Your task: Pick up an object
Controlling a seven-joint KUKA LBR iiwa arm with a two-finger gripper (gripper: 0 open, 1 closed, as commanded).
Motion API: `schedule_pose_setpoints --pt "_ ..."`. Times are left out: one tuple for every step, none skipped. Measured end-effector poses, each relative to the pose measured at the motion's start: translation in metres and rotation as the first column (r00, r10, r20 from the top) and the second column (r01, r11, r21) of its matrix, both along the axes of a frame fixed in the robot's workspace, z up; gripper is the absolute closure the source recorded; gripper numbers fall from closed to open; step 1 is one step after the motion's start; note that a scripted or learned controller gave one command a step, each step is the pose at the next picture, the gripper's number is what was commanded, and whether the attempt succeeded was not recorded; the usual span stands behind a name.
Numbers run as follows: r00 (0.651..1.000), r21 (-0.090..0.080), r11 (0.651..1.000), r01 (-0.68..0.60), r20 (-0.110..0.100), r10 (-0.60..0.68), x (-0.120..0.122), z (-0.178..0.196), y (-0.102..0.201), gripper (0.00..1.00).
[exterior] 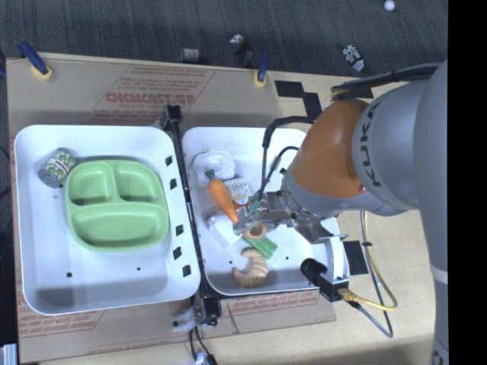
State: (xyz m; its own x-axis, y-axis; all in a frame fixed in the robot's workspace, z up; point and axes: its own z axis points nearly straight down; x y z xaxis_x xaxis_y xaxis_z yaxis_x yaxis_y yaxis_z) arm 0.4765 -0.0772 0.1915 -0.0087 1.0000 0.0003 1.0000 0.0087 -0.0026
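- I am at the reaching step: my hand (251, 220) is low in the right bin (293, 284), down among a small heap of objects at its middle.
- I cannot tell how my hand is set, nor whether anything sits in it; the clutter and my own wrist hide that.
- The nearest candidates are the carrot (222, 195), just up and left of my hand, and a small green piece (263, 245) just below it.
- A croissant (252, 267) lies nearer the bin's front wall, and a clear crumpled wrapper (214, 163) sits toward the far wall.
- The carrot is a smooth orange taper with a green tip, firm-looking plastic; the croissant is tan, ridged and curled; the wrapper looks thin and glossy.
- The left bin (99, 295) carries a pale green divided tray (116, 201), matte and rounded, with a small can (56, 166) touching its upper left corner.
- In my judgement the next move calls for closing on one item alone, then lifting straight up, as the pieces lie crowded together.
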Motion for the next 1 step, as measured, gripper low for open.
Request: schedule_pose_setpoints --pt "1.000 0.000 1.000 0.003 0.004 -0.003 0.0010 0.0249 0.0082 1.00"
